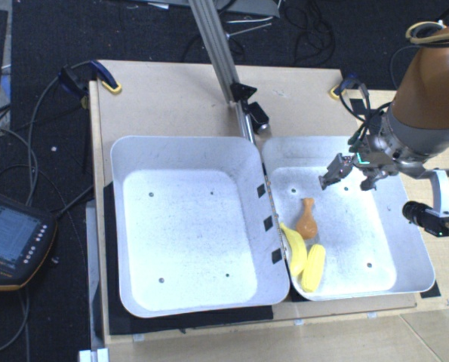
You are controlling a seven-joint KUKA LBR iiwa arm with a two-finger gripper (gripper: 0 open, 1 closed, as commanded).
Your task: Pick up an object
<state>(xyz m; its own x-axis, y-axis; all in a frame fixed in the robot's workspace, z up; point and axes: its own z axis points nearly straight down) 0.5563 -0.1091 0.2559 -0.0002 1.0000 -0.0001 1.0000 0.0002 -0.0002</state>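
A: Judging from the camera view, how far along is the pick considered to be?

B: Nothing has been lifted yet, as far as can be seen. The end effector [358,173] is held above the upper part of the right bin [405,274], with its two fingers spread apart and nothing between them. The approach, the closing and the lift are all judged to be left.

A: Where are the candidate objects placed?

B: Three are seen in the right bin, near its left wall. A small orange figure [307,219] is lying below and to the left of the end effector, apart from it. Just beneath it, a yellow banana [293,249] and a second yellow piece [313,267] are resting side by side, touching or nearly so. Whether the orange figure touches the banana cannot be told.

A: And the surface and the room?

B: Both shallow white bins are set side by side on a pale wooden tabletop [171,100], with the left bin [126,157] beside the right one. An aluminium post [216,44] is mounted at the back, between the bins. Dark carpet [43,21] is seen around the tabletop, with loose cables across it and a handheld control pendant [9,240] laid at the left.
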